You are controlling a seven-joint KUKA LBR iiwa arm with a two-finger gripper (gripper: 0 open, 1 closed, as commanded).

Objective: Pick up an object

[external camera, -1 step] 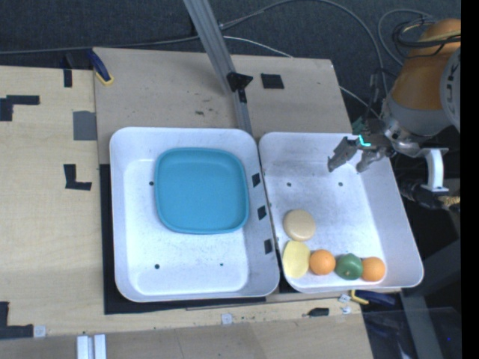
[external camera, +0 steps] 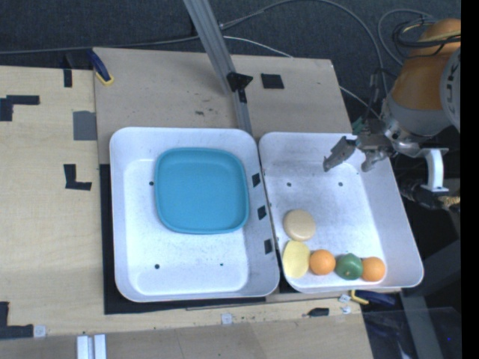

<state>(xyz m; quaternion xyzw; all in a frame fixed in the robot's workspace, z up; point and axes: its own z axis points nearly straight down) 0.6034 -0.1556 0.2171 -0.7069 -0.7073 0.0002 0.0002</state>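
In the right bin (external camera: 389,208), several small things lie along the near side: a beige round piece (external camera: 299,224), a yellow oval piece (external camera: 296,259), an orange ball (external camera: 322,262), a green piece (external camera: 348,266) and another orange piece (external camera: 373,268). My gripper (external camera: 353,156) hangs over the far right part of that bin, well behind these things. It is open, its two dark fingers spread apart with nothing between them.
The left bin (external camera: 135,200) holds a square blue plate (external camera: 201,189). A grey metal bar (external camera: 217,47) runs down from the top to the gap between the bins. Cables lie on the dark floor at the top right.
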